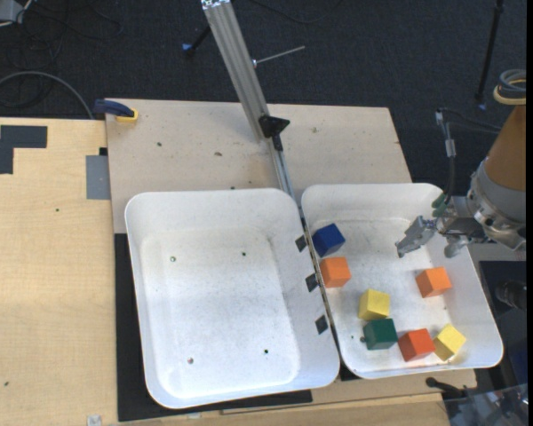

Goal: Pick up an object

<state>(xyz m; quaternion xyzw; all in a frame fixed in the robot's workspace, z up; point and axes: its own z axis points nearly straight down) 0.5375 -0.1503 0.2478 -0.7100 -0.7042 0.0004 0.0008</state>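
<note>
Over the right bin, from my remote station, I log the following.

Task objects: seven small blocks lie on the floor of the right bin (400, 198), none lifted.
Blue block (328, 238): near the bin's left wall, farthest up of the group.
Orange block, left (335, 272): just below the blue block, close beside it.
Yellow block, centre (374, 304): mid-floor, directly above the green block (379, 334) and touching or nearly touching it.
Red block (415, 343): just right of the green one, against the second yellow block (449, 341) near the lower right rim.
Orange block, right (433, 281): alone, apart from the others, nearest to the gripper.
Gripper (433, 240): I see it over the upper right part of the bin floor, above and apart from the right orange block. Its two fingers stand spread, one (413, 238) reaching left, and nothing sits between them.
Arm (506, 180): enters from the right edge, orange band above the grey wrist.
Left bin (160, 211): white, side by side with the right bin, dark specks on its floor.
Bench (195, 145): pale board under both bins.
Aluminium rail (240, 65): slants from the bins' junction up past the bench's far edge.
Blue and yellow item (117, 110): rests at the bench's far left corner; I cannot identify it.
</note>
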